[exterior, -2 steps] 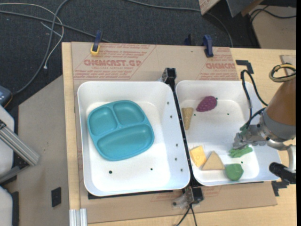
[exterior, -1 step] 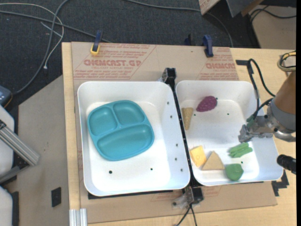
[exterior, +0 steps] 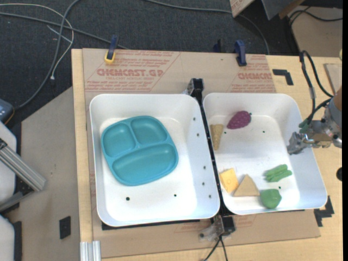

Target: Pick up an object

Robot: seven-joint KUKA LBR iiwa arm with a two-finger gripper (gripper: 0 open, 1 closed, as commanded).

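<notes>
While the gripper [exterior: 296,143] hung over the right bin's [exterior: 304,162] far wall, I couldn't tell its state. The bean [exterior: 278,173] lay nearest, just below it. Descending there, it could clip the wall or nudge the bean away.

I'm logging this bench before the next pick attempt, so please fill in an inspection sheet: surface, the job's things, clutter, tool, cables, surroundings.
Surface: cardboard-covered bench bearing the left bin and right bin side by side.
Job's things: right bin holds a purple piece, a tan piece by the divider, a yellow block, a tan wedge, a green ridged piece and a green round piece; left bin holds a teal divided plate.
Clutter: nothing seen.
Tool: tool at the right bin's right rim, nothing seen in it.
Cables: white cable on the dark floor.
Surroundings: two blue clamps at the bench's far edge.
</notes>
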